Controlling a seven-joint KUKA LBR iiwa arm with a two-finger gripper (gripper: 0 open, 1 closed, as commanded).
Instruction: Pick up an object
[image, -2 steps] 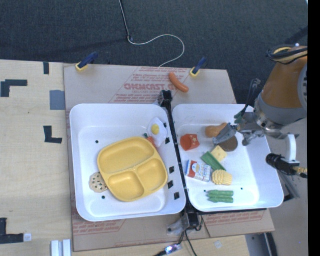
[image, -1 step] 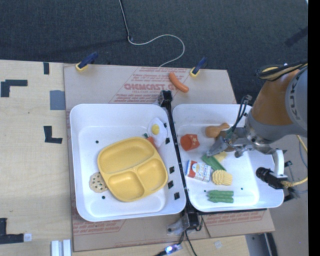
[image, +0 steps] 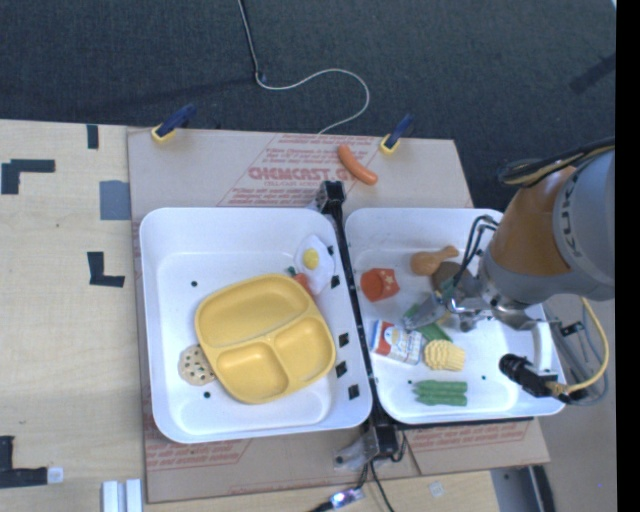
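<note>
My gripper (image: 443, 303) hangs low in the right bin (image: 480, 222), over its middle. Around it lie a brown piece (image: 433, 262) at the back, a red piece (image: 379, 284) to the left, and a green piece (image: 432, 333) just in front of it. Nearer the front are a white packet (image: 398, 343), a yellow corn cob (image: 445, 355) and a bunch of green beans (image: 440, 392). From this angle I can't make out anything held in the gripper.
The left bin (image: 165, 300) holds a yellow divided plate (image: 264, 335), a cookie (image: 195, 365) and a fried egg (image: 312, 259) near the dividing wall. An orange sausage (image: 357, 165) lies on the cardboard behind the bins. The arm's grey and orange body (image: 545, 240) covers the right bin's right side.
</note>
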